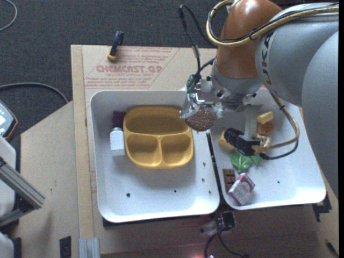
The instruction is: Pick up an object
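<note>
Camera view, frame centre: end effector (200, 113) clenched on round brown speckled object (199, 120), above right rim of yellow three-compartment plastic tray (157, 136).

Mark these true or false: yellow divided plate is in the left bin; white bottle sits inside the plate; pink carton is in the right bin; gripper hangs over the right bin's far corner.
1. The yellow divided plate lies in the left bin. True.
2. The white bottle sits inside the plate. False: it stands beside the plate's left edge.
3. The pink carton is in the right bin. True.
4. The gripper hangs over the right bin's far corner. False: it is near the divide between the bins, by the plate's upper right corner.
</note>
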`<state>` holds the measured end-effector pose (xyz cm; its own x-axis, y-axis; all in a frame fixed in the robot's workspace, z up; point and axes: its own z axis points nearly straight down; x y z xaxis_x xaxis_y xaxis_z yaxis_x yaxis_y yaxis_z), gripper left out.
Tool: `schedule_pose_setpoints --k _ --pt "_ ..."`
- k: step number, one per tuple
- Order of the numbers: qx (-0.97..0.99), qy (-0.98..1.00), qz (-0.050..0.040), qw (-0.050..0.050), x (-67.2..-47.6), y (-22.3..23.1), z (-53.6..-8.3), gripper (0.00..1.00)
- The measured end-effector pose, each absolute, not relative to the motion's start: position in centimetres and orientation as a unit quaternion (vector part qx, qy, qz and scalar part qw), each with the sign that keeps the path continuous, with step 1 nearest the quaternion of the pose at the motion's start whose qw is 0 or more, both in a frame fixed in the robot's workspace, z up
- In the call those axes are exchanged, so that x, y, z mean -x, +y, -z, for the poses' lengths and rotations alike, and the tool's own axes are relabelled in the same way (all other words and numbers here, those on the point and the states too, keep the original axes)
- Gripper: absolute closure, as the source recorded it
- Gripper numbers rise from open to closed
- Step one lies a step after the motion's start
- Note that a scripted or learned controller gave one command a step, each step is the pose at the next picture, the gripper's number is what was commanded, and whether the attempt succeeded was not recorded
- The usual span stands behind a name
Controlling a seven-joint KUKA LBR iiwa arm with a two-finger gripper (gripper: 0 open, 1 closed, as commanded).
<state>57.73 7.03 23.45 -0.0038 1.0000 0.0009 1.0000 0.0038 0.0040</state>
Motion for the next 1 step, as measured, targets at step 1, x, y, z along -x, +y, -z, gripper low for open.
schedule_pose_setpoints --k 1 --pt "-0.708 0.706 0.0018 -0.001 -57.31 5.48 -22.25 1.0"
